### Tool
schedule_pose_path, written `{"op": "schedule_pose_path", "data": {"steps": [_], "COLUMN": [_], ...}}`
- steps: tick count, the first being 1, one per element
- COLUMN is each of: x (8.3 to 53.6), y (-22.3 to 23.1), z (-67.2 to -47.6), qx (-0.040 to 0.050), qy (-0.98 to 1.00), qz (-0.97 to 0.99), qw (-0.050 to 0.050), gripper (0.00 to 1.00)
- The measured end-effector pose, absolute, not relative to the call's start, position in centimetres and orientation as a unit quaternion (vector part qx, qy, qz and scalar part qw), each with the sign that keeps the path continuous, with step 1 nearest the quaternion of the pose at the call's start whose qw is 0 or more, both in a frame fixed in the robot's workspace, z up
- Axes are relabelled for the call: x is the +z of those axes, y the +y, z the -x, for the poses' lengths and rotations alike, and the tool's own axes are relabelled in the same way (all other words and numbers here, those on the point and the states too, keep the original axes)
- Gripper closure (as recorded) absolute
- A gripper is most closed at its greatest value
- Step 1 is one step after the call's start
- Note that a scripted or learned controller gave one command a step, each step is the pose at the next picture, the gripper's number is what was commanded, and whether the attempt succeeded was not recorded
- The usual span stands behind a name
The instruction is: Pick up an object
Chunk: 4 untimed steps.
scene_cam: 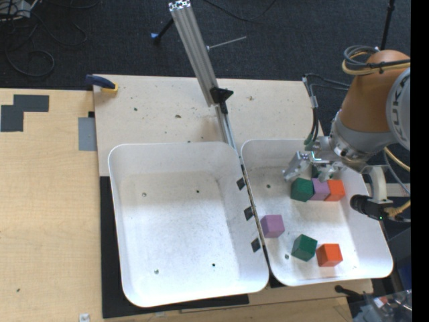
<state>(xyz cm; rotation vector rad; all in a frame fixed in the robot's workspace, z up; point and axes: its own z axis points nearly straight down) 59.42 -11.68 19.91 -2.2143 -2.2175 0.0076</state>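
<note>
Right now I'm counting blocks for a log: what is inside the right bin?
The right bin holds six blocks: two green, two purple, two orange. The gripper hangs over the upper three, covering their tops.

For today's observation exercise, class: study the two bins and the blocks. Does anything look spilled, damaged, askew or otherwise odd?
Nothing stands out. All six blocks lie inside the right bin: a green block, purple block and orange block bunched under the gripper, and a lone purple block, green block and orange block nearer the front. Nothing looks spilled or broken.
</note>
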Motion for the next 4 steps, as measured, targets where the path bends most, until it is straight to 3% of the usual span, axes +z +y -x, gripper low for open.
{"op": "schedule_pose_path", "data": {"steps": [1, 2, 3, 4], "x": [20.2, 13.9, 12.3, 13.2], "y": [-11.8, -12.3, -12.6, -12.8], "z": [-59.5, -59.3, -60.1, -60.1], "qx": [0.0008, 0.0030, -0.0065, -0.0065], "qy": [-0.707, -0.707, -0.706, -0.703], "qz": [0.707, 0.708, 0.708, 0.711], "qw": [0.002, 0.004, -0.012, -0.013], "gripper": [0.00, 0.00, 0.00, 1.00]}}
